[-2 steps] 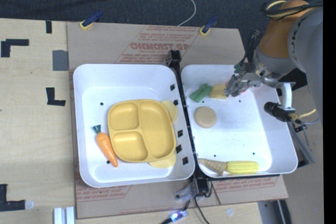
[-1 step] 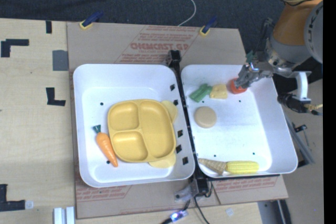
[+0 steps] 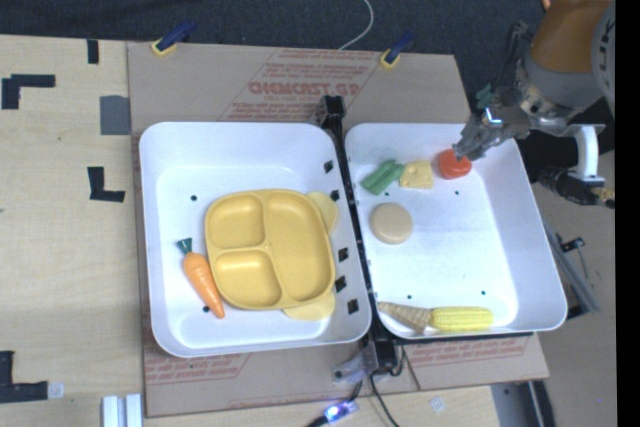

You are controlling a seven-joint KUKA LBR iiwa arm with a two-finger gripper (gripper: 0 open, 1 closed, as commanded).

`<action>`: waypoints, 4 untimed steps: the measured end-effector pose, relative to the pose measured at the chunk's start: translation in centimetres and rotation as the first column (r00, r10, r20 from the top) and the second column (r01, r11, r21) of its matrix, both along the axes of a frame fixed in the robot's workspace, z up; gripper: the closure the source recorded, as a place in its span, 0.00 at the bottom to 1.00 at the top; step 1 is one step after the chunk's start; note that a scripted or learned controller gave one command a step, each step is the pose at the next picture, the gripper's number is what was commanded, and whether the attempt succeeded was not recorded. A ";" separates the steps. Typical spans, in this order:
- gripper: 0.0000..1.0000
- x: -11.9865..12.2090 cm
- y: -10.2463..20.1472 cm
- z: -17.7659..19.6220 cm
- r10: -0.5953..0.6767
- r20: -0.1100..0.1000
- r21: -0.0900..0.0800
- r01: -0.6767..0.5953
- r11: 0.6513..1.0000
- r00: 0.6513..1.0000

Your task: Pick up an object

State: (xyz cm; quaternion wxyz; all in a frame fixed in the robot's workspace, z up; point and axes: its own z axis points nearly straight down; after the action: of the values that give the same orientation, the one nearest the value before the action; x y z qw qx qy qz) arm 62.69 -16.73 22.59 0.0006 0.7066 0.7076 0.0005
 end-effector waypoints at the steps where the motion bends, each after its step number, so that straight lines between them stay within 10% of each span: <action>1: 1.00 -2.9 4.8 -1.1 0.003 -0.005 0.002 -0.003 1.000 1.000; 4: 1.00 -5.9 11.9 -1.1 0.000 -0.006 -0.001 0.000 1.000 1.000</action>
State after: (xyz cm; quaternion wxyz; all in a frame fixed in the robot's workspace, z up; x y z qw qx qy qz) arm 56.81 -4.84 21.50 -0.0011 0.7067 0.7075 -0.0017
